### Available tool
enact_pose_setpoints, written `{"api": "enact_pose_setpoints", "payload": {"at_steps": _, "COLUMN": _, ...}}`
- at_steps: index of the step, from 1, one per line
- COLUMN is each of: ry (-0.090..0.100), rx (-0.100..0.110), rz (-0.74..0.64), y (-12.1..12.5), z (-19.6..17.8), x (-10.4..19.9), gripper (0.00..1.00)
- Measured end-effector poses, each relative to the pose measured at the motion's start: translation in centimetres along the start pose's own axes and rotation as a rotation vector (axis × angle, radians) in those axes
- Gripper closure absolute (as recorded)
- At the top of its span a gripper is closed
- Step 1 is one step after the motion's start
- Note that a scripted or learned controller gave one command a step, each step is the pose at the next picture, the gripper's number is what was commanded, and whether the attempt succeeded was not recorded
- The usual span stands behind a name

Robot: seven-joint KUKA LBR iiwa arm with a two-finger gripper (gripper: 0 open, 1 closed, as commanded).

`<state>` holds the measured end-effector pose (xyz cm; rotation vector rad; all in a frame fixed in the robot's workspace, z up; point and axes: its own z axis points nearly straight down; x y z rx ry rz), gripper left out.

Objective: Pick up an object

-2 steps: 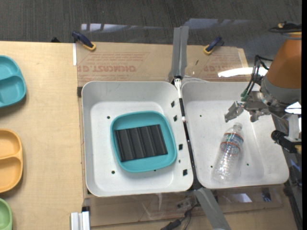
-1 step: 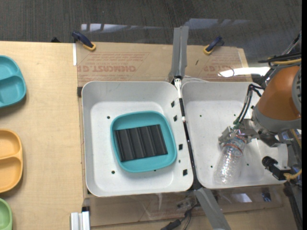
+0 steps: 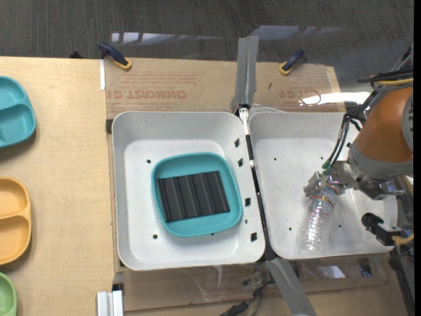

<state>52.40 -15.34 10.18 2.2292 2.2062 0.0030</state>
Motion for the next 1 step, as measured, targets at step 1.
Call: {"api": "enact_pose_setpoints", "payload": {"at_steps": 1, "ry": 0.001, "rx": 0.007, "rz": 0.061, "y": 2.86, "z": -8.46, "x": 3.38, "gripper": 1.0}}
